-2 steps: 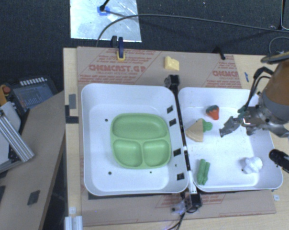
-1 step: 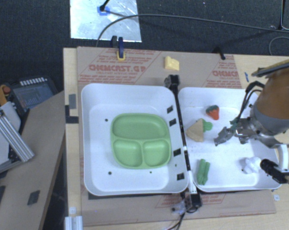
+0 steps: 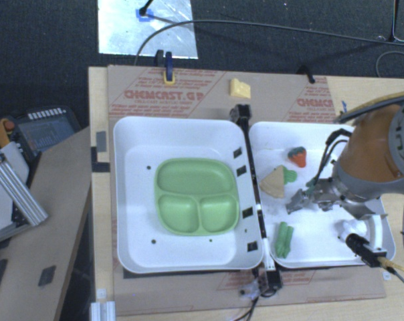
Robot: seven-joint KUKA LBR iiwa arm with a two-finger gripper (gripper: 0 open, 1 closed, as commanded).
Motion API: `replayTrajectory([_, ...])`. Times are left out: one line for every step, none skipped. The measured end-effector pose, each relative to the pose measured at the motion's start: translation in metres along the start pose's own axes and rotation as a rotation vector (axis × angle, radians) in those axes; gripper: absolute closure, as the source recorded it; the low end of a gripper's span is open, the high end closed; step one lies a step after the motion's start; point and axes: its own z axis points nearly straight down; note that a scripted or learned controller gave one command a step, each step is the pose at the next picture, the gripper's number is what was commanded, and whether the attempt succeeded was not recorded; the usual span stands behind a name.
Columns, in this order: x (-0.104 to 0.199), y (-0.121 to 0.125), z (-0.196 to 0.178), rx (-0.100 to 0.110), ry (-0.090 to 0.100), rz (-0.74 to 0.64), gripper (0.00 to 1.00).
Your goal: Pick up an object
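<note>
- The gripper (image 3: 297, 201) hangs low in the right bin (image 3: 362, 129), centre-right of the frame; I cannot tell how its jaws stand.
- A tan wedge (image 3: 274, 182) lies just left of it (near the bins' shared edge).
- Orange toy (image 3: 297, 155) above, green piece (image 3: 283, 239) below.
- Left bin (image 3: 132, 136) holds a green tray (image 3: 195, 196).

Two white bins: left bin (image 3: 132, 179), right bin (image 3: 322, 134). Pale green divided tray (image 3: 195, 196) in left bin. In right bin: red-orange toy with green top (image 3: 297, 156), tan wedge (image 3: 274, 182) with small green piece (image 3: 290, 176) beside it, green ridged object (image 3: 283, 239). Arm (image 3: 376, 149) grey with orange band. Yellow block (image 3: 240, 88) on light brown cardboard (image 3: 188, 92) printed with red lettering. Dark blue-black carpet (image 3: 41, 45). Shiny silver sheet (image 3: 147, 19) with blue mark.
</note>
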Motion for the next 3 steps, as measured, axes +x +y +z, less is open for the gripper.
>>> replayTrajectory([-0.001,0.001,-0.013,-0.005,-0.003,0.0,1.0])
replayTrajectory([0.001,0.009,-0.075,-0.011,-0.004,-0.003,1.0])
replayTrajectory([-0.002,0.012,-0.119,-0.01,-0.004,-0.003,1.0])
